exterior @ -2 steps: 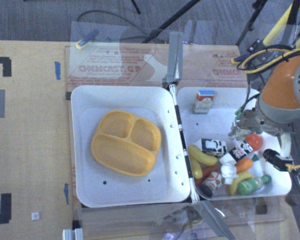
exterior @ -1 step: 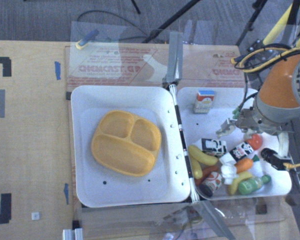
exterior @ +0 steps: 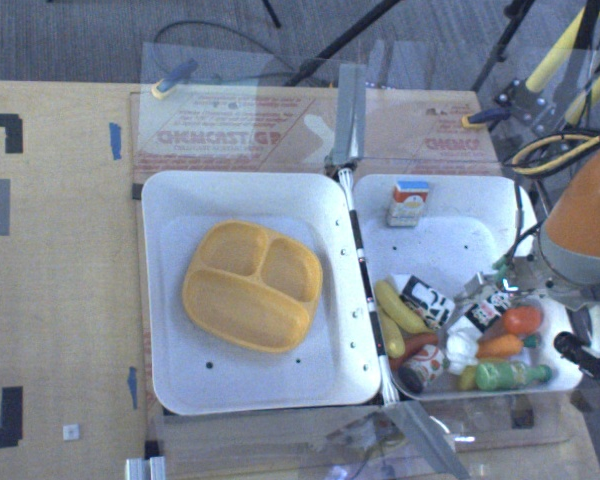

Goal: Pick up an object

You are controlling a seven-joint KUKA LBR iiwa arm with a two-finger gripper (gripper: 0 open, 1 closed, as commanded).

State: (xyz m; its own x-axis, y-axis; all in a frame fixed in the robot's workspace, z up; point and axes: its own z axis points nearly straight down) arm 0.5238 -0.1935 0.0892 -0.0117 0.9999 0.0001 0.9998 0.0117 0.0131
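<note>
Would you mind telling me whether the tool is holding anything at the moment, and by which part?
It cannot be told: the tool sits low over the toy pile in the right bin, but the hold itself is too blurred to judge.

The arm (exterior: 585,223) runs off the right edge, so most of its grey body and orange band is cut away. Down at the gripper (exterior: 492,286), the fingers blur into the clutter and their state is anyone's guess. The pile (exterior: 460,343) in the right bin (exterior: 450,233) overlaps heavily, with a small can (exterior: 423,365) half buried, its label unreadable. The little carton (exterior: 408,202) has print too small to make out.
</note>
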